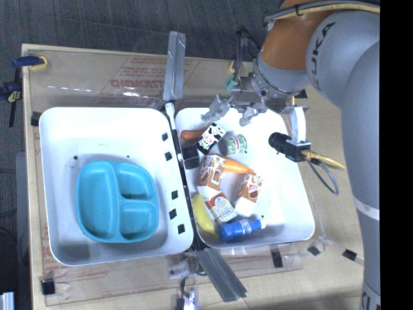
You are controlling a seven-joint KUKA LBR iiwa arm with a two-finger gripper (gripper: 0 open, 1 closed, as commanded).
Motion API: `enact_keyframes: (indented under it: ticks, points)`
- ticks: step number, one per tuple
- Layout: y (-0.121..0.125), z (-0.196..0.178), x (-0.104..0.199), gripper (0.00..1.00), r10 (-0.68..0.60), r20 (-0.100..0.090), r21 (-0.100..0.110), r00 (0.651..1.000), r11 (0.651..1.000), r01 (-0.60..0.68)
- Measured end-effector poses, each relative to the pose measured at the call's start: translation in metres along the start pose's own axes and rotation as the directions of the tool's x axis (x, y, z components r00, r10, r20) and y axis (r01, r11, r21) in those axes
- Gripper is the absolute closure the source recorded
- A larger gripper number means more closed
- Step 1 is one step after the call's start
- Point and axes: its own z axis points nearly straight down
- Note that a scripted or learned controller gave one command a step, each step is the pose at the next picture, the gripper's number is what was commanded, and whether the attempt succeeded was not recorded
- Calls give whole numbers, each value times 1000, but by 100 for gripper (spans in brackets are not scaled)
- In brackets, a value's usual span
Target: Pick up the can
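The can [234,143], small, with a greenish label and a grey top, lies on its side in the far part of the right bin [293,199], next to a black-and-white cow-patterned box [210,137]. My gripper [231,113] hangs over the bin's far edge, just behind the can and apart from it. It is open, its two fingers [215,110] spread wide with nothing between them.
Near the can in the right bin lie an orange carrot [233,166], several small cartons [250,189], a blue bottle [239,228], a yellow banana [202,216] and a brown sausage [191,134]. In the left bin [58,134] sits a blue divided plate [117,201].
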Motion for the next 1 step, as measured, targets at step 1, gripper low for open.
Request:
enact_keyframes:
  ticks: [1]
  points:
    - [-2, 67, -80, 0, 71, 0, -1, 997, 997, -71]
